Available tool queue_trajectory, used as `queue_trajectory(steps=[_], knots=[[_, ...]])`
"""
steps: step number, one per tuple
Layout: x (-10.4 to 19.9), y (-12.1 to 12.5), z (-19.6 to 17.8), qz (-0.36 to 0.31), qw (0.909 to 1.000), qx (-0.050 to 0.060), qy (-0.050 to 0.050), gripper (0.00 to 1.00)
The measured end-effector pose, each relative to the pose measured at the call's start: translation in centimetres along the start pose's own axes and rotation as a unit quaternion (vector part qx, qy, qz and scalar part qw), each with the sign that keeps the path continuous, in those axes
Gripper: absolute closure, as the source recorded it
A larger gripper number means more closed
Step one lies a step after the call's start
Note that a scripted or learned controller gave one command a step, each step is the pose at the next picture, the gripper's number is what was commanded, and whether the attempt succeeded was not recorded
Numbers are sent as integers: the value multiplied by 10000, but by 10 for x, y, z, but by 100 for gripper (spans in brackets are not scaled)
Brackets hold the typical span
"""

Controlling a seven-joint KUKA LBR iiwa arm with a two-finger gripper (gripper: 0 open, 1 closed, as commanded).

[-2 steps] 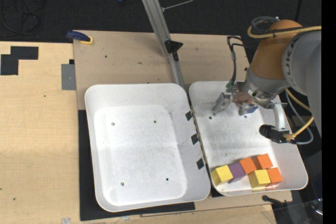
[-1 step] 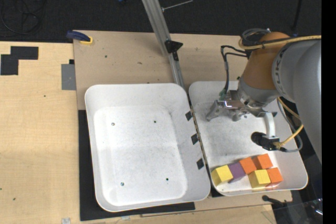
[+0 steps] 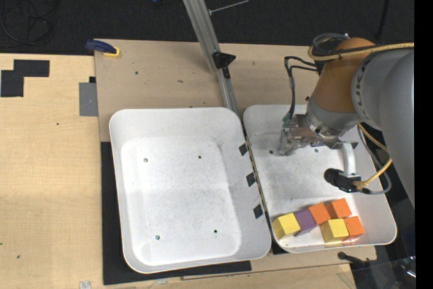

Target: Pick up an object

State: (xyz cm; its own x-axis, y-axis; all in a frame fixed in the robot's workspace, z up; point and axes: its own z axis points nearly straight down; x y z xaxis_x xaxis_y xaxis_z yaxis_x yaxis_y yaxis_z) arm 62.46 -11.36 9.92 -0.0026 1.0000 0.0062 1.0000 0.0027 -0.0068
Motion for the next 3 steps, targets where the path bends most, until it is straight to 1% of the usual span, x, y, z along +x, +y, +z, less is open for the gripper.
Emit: queue_trajectory(steps=[1, 2, 3], knots=[[6, 3, -61, 7, 10000, -49, -30, 100], [-2, 3, -109, 13, 10000, -49, -36, 100], [-3, 4, -163, 10, 10000, -53, -34, 100]])
